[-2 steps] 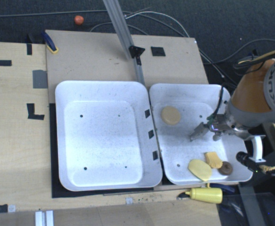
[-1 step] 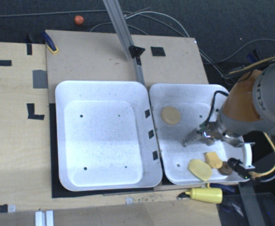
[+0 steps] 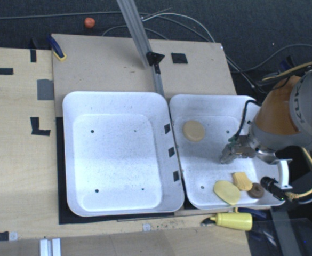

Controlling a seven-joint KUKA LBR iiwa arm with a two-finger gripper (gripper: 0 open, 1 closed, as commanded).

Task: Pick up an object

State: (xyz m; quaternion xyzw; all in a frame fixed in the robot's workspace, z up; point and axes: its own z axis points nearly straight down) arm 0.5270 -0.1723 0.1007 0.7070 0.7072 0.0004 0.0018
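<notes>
The right bin (image 3: 209,104) holds a round tan disc (image 3: 193,130) near its far left, a yellow oval piece (image 3: 226,191) at the front, a small orange-tan block (image 3: 242,181) beside it, and a dark brown ring (image 3: 256,191) at the front right. My gripper (image 3: 232,154) is low inside this bin, right of centre, pointing down at the bin floor. It stands between the disc and the block, touching neither as far as I can see. Nothing shows between its fingers.
The left bin (image 3: 70,143) sits alongside. A yellow-handled tool (image 3: 233,221) lies on the bench just in front of the right bin. A metal pole (image 3: 137,28) slants up behind the bins. Cables run at the back right.
</notes>
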